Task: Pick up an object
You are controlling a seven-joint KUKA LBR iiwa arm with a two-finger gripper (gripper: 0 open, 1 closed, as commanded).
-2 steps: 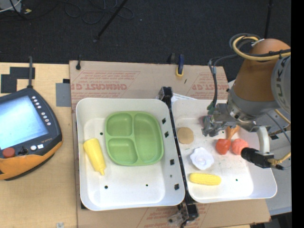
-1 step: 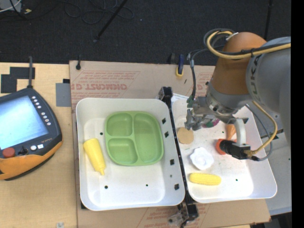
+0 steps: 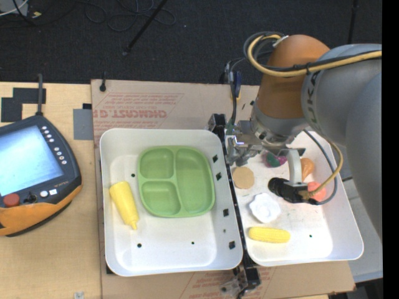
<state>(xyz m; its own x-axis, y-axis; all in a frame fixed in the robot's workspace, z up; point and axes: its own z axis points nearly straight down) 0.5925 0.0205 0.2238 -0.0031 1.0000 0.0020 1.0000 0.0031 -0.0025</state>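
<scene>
Nearest me, in the right bin (image 3: 346,246), a yellow corn cob (image 3: 269,234) lay across the front, w/ a crumpled white piece (image 3: 265,208) just behind it. Further back sat a round tan disc (image 3: 244,178), close to the bin's left wall. Over on the far right side were an orange piece (image 3: 308,166) and a pink one (image 3: 320,192), near each other; couldn't make out what they were. A small green-and-purple thing (image 3: 274,160) lay at the back, partly under the robot's wrist.

The left bin (image 3: 163,249) held a green divided plate (image 3: 175,181), flat and roughly centred, and a yellow bottle-like thing (image 3: 124,204) just beside the plate's left edge, lying at a slant.

The tool (image 3: 239,151) hung low over the back left corner of the right bin, right by the wall between the bins, just behind the tan disc. Couldn't tell if it was wide or narrow, and nothing I could see was in its grip. All objs lay in the bins.

Behind that rose the arm (image 3: 349,98), grey w/ its orange band (image 3: 293,73), coming in from the right. Both bins sat on a cardboard sheet (image 3: 143,108) on the desk (image 3: 37,260). A control pendant (image 3: 34,167) w/ a lit screen lay off to the left, well apart from the bins.
</scene>
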